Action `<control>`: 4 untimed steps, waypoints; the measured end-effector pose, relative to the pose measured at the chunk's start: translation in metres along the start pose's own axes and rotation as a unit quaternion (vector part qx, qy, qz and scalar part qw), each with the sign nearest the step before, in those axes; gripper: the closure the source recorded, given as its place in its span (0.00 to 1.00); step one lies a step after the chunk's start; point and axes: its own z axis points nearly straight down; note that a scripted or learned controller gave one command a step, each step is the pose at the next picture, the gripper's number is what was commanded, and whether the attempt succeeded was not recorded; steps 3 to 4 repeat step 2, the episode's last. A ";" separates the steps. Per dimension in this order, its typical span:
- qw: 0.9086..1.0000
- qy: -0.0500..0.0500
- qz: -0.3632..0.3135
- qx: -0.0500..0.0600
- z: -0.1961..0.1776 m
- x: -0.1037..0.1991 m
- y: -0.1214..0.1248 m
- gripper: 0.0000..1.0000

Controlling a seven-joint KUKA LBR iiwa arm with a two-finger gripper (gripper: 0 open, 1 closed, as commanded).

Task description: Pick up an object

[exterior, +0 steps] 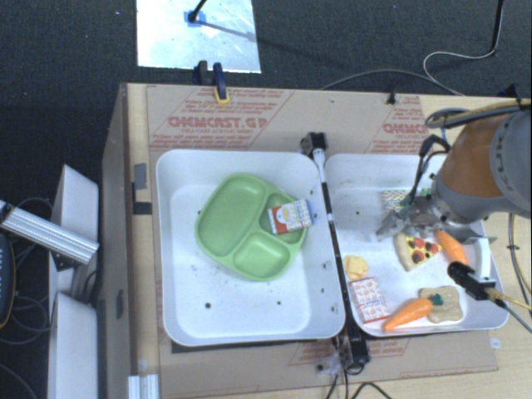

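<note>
Grey claw (397,221) of mine low in right bin (366,181), touching pizza slice toy (418,250); finger state: cannot tell. Approach step, nothing held. Next: centre over slice, clamp, lift.

Smooth, matt plastic is seen in the green divided plate (241,227) and white bins (187,306); the bench (249,115) looks paper-covered.

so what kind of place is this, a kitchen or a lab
Most likely a robotics lab bench, not a kitchen: two white bins sit on a board with cables, the robot arm reaches in, and the food, like the carrot and pizza slice, looks like toys.
</note>
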 end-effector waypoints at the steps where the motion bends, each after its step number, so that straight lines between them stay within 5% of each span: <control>1: 1.000 0.002 -0.001 0.005 0.015 0.003 0.055 0.00; 2: 1.000 0.001 -0.003 0.004 0.004 0.003 0.056 1.00; 4: 1.000 0.001 -0.003 0.004 0.004 0.003 0.056 1.00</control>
